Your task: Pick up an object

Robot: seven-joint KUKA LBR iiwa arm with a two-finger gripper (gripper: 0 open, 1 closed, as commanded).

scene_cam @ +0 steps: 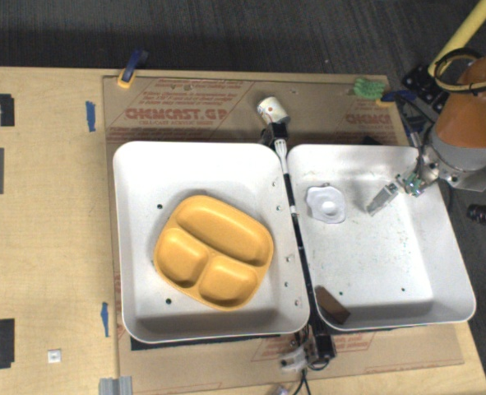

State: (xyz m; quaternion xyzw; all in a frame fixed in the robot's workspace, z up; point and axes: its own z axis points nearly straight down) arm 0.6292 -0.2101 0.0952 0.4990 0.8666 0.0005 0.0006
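A yellow three-compartment plate (214, 250) lies in the left bin (136, 171). In the right bin (423, 295) a small white cap-like piece (326, 204) rests near the upper left corner. A dark brown flat piece (331, 305) lies by that bin's front left edge. The arm (465, 134) reaches in from the right, and my gripper (383, 197) hangs low over the upper middle of the right bin, a short way right of the white piece. Nothing shows held in it.
A divider rod with a white knob (270, 108) runs between the two bins. Clamps sit at the board's back edge, blue (130, 68) and green (367, 89). Cables and a yellow hose (473, 19) crowd the upper right.
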